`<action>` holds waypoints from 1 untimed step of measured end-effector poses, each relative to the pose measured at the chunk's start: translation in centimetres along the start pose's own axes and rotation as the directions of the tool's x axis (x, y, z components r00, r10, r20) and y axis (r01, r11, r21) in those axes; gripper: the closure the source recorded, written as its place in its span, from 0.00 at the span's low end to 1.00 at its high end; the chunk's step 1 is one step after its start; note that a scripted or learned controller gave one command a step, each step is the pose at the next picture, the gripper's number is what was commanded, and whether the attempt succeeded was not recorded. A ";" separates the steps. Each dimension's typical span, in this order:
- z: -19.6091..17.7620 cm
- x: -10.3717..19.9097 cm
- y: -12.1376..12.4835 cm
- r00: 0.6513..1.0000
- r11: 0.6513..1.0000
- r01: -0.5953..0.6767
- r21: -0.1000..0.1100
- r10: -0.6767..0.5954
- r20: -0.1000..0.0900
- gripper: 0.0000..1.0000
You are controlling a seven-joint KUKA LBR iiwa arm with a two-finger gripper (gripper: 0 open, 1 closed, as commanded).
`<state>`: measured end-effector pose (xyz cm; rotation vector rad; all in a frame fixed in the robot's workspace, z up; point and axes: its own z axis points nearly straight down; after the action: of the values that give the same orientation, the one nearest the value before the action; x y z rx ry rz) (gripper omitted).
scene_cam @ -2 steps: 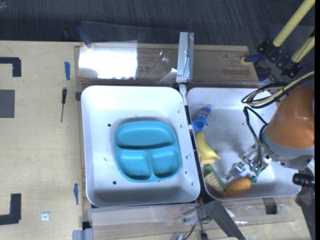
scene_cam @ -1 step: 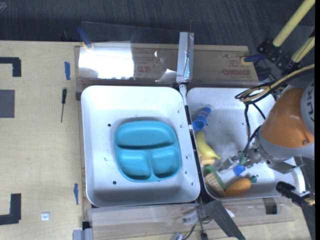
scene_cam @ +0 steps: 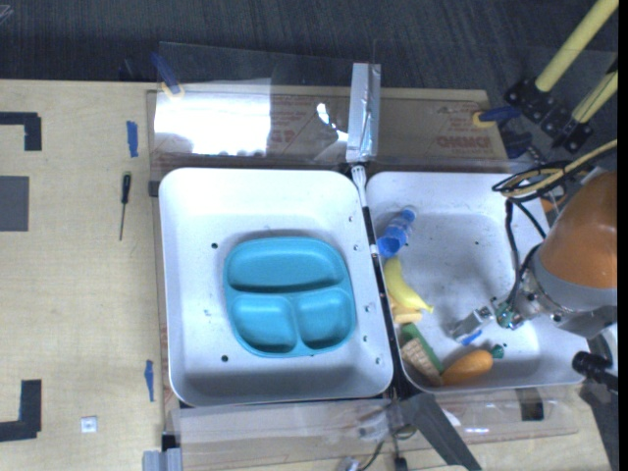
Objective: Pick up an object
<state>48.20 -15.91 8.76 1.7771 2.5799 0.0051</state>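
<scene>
Banana [scene_cam: 403, 290] is lying at nine o'clock from the gripper [scene_cam: 469, 324], whose grip state I cannot tell; descending centred over it seems wisest.

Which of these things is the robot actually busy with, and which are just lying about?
In the job: tool, yellow banana, blue bottle, orange carrot, all in the right bin.

Lying about: blue divided tray in the left bin; screwdriver on the bench.

Bright, even light falls from above me. Strong glare whitens the clear panel [scene_cam: 221, 121] behind the left bin [scene_cam: 186, 263]. Shadows are soft, and detail looks slightly grainy.
</scene>
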 end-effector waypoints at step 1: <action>0.0 3.6 1.4 0.991 0.991 -0.136 0.000 0.136 0.001 0.00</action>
<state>48.21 -12.04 8.80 1.9491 2.4524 0.0053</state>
